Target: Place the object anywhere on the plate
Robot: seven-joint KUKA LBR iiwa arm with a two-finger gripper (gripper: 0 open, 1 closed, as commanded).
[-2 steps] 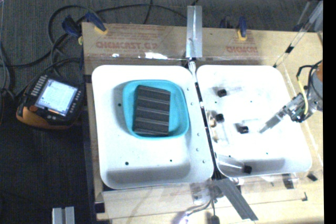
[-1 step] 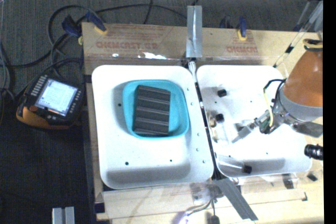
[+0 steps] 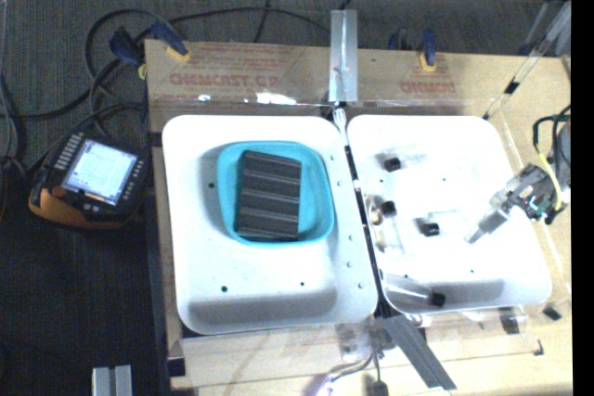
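A dark grey ridged block [image 3: 269, 194] lies flat on the blue plate [image 3: 321, 210] in the left white bin [image 3: 190, 274]. It sits roughly in the plate's middle, with blue rim showing on all sides. My gripper [image 3: 484, 229] hangs over the right side of the right bin [image 3: 520, 278], pointing down and to the left, far from the plate. Nothing shows in it.
Several small black pieces lie in the right bin: one [image 3: 392, 164] near its back left, one [image 3: 389, 208] by its left wall, one [image 3: 429, 227] near the middle. A metal divider post [image 3: 343, 60] stands behind the bins. A handheld pendant [image 3: 93, 173] sits left of the bench.
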